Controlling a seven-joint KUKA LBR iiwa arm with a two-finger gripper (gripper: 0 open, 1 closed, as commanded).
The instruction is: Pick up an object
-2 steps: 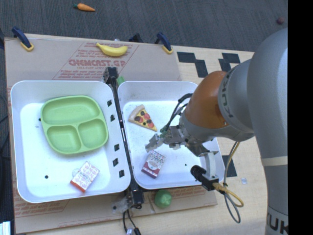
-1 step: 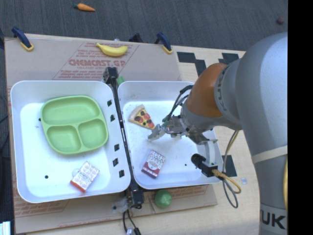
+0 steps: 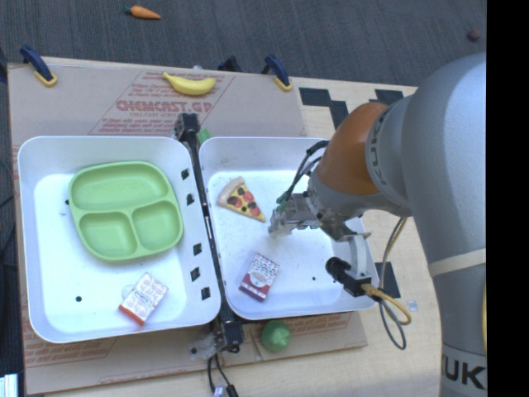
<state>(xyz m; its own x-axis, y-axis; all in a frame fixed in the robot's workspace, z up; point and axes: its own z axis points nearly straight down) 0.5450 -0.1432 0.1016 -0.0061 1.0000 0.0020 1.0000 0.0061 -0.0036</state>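
The grey arm's jaws point(image 3: 279, 224) hang low in the right white bin point(image 3: 273, 151), their state impossible to tell. Just beside them, toward the bin's far-left corner, lies a flat triangular toy pizza slice point(image 3: 241, 198). It looks light and stiff, best pinched across its narrow edges.

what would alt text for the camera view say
A grey arm's gripper hangs low in the right bin beside a pizza slice, above a small red carton. The left bin holds a green tray and another carton.
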